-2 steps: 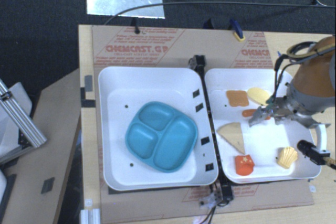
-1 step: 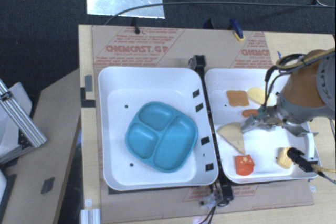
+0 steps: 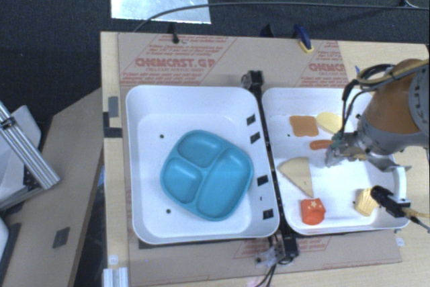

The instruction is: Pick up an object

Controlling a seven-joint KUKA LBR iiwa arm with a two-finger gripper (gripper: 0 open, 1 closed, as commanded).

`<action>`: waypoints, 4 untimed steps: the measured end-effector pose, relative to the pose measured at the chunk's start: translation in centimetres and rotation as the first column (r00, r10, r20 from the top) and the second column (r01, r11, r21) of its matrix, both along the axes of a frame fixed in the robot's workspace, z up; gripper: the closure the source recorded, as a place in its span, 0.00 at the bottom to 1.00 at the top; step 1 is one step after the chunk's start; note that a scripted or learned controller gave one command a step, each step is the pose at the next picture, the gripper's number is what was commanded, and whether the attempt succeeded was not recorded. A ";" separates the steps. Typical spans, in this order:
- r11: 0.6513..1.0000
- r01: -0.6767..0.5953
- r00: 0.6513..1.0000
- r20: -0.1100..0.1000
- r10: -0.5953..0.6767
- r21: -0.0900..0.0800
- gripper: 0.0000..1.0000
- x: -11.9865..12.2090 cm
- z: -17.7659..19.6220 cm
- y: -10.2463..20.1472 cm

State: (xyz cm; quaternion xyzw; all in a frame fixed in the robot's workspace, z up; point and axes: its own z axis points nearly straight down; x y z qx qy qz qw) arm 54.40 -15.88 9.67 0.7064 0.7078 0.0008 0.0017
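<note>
Red "CHEMCAST GP" print on brown sheet (image 3: 201, 54) over desk, upside down, repeated at right; smaller lines unreadable.

In the right bin (image 3: 282, 104), bare floor lies open at 12 o'clock; the cheese wedge (image 3: 298, 175), tomato (image 3: 312, 211) and arm (image 3: 393, 114) crowd the lower half.

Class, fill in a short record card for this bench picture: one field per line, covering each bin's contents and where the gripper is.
left bin: blue divided plate
right bin: brown slice, pale yellow piece, orange stick, cream wedge, red block, yellow ridged piece
gripper: low over the right bin, beside the orange stick
arm: reaches in from the right
</note>
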 end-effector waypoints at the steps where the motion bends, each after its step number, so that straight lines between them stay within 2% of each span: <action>1: 1.000 -0.003 1.000 0.003 0.003 -0.001 1.00 0.3 6.3 0.4; 2: 1.000 -0.003 1.000 0.003 0.003 -0.001 1.00 0.5 11.7 0.4; 3: 1.000 -0.008 1.000 0.000 0.008 0.001 1.00 2.2 12.7 5.9; 4: 1.000 -0.009 1.000 -0.001 0.009 0.003 1.00 3.5 11.9 11.3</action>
